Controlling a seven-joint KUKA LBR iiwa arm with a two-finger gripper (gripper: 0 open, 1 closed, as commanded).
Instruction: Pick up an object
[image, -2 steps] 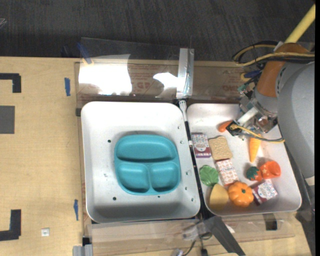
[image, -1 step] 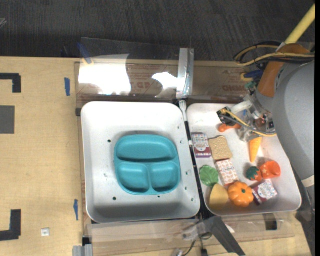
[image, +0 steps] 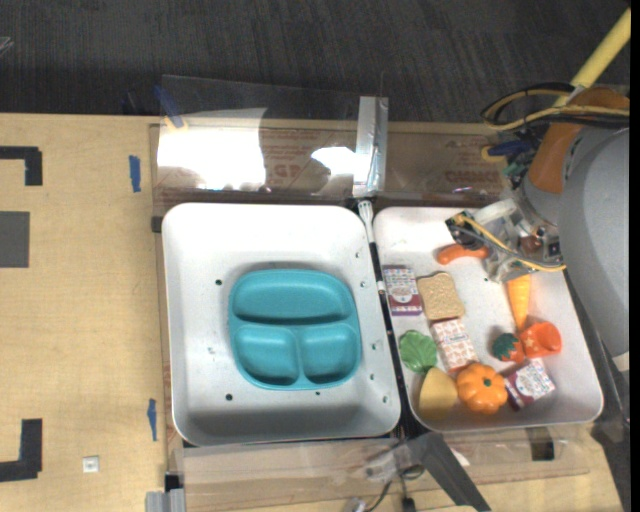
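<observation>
Two white bins sit side by side on the counter (image: 70, 300); the left bin (image: 190, 240) holds one teal divided tray (image: 295, 325), with bare floor all round it; the right bin (image: 585, 385) holds the pickable things: one pumpkin (image: 481, 388), one yellow wedge (image: 437, 391), one green piece (image: 418, 350), one cracker (image: 440, 295), three small cartons, two carrots, one orange-and-green toy, crowded toward its near edge; its far-left corner lies open; the claw (image: 500, 245) hangs over the far-right corner, its opening impossible to tell.
</observation>
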